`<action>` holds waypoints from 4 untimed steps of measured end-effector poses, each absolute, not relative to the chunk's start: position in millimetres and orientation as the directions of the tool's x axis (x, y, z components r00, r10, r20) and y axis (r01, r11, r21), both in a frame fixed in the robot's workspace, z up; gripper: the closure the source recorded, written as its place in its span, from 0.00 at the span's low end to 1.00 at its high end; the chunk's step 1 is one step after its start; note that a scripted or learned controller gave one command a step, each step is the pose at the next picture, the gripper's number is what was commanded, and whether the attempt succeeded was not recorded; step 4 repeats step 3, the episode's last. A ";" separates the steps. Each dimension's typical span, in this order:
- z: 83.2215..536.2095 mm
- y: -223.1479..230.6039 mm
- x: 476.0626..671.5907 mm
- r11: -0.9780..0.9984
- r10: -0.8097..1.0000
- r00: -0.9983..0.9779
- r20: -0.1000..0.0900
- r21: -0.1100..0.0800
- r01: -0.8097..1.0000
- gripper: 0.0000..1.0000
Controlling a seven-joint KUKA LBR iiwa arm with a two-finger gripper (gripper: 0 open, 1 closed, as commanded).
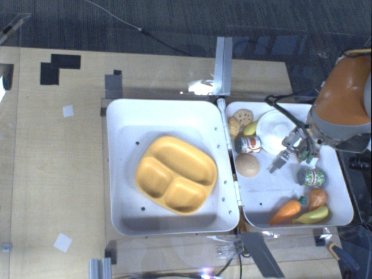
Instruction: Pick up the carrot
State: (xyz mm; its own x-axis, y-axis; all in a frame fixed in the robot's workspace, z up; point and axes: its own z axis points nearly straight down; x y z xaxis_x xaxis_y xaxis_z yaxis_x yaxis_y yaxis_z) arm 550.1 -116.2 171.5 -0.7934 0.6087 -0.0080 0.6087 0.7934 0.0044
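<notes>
The carrot [285,211] is orange with a green top and lies slantwise near the front edge of the right bin [261,199]. A yellow banana [313,215] lies against its right side. My gripper [283,153] hangs over the middle of the right bin, above and behind the carrot and well apart from it. Its two fingers [276,164] stand open with nothing between them. The orange-banded wrist [347,97] fills the bin's back right corner.
In the right bin are a cookie [240,120], a white bowl [274,130], a red and white can [249,145], a brown ball [247,165], a green and white can [311,177] and a brownish round fruit [318,197]. The left bin [125,127] holds a yellow divided plate [175,173].
</notes>
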 end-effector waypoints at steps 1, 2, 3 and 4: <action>120.9 -102.9 487.7 0.696 0.718 -0.696 -0.002 0.002 0.718 0.00; 98.0 -90.6 487.8 0.494 0.870 -0.494 -0.001 0.003 0.870 0.00; 109.3 -89.9 490.5 0.500 0.866 -0.500 -0.006 0.009 0.866 1.00; 109.3 -89.9 490.5 0.500 0.866 -0.500 -0.006 0.009 0.866 1.00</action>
